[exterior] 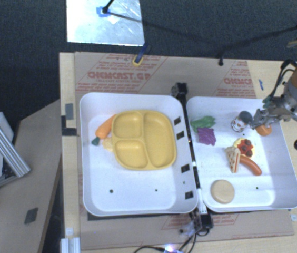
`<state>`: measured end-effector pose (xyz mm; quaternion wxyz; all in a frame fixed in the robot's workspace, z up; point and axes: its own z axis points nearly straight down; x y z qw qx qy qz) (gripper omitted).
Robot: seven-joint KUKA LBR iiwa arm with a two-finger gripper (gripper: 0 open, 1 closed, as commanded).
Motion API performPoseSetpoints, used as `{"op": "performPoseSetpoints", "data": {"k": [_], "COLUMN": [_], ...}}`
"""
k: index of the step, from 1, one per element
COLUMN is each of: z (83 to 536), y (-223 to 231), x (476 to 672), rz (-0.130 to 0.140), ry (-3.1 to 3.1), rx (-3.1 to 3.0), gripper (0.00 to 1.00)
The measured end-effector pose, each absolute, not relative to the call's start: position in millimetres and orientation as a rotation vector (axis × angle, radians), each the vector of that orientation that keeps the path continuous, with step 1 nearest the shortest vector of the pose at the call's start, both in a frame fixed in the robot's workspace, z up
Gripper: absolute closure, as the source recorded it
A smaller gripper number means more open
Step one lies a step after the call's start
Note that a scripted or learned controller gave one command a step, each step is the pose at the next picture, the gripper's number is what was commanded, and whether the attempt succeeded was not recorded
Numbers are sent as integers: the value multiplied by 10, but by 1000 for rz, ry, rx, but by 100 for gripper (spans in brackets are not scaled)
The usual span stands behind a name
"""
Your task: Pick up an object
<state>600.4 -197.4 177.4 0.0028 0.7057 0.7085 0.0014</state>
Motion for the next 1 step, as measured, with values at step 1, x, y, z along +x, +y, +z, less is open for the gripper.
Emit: {"op": "performPoseSetpoints", "data": {"k": [1], "z": [2283], "y": [-1978], "x": [6021], "rz": [5], "ry": [2223], "rx": [2211], "gripper": [100]}}
